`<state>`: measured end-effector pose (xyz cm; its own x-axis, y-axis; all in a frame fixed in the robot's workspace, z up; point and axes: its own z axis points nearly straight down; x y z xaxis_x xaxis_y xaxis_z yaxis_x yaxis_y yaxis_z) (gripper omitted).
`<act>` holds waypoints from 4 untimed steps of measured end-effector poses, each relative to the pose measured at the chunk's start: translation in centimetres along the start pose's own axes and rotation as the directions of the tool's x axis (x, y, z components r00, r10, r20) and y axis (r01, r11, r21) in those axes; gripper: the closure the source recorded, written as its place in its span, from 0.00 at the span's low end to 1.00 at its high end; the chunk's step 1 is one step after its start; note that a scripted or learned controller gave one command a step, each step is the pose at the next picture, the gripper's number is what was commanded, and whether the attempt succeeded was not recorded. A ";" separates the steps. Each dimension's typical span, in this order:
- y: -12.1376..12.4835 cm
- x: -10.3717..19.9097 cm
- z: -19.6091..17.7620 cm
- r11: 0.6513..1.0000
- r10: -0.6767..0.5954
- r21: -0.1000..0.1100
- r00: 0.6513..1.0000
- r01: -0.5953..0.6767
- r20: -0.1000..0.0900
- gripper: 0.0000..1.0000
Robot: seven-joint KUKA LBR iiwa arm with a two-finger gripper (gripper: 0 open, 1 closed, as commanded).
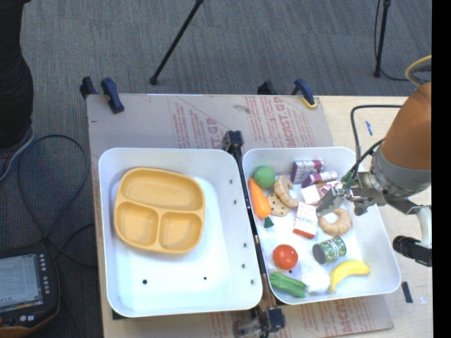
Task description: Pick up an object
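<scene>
Crowding the hand (332, 201): donut (335, 222), carton (306, 220), can (329, 249).

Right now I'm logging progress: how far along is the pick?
Nothing looks picked yet: the toys lie in the right bin, the tray sits bare in the left bin. In hand: the gripper is low over the donut and carton. Left: grasp and lift.

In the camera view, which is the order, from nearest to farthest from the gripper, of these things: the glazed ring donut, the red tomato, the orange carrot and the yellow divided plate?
1. The glazed ring donut, just below the gripper in the right bin.
2. The red tomato, lower in that bin, towards its left.
3. The orange carrot, along that bin's left wall.
4. The yellow divided plate, in the left bin.
</scene>
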<state>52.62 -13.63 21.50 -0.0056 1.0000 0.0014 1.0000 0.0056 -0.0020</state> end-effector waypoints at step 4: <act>6.1 4.3 0.9 1.000 -0.001 -0.002 1.000 0.001 0.001 1.00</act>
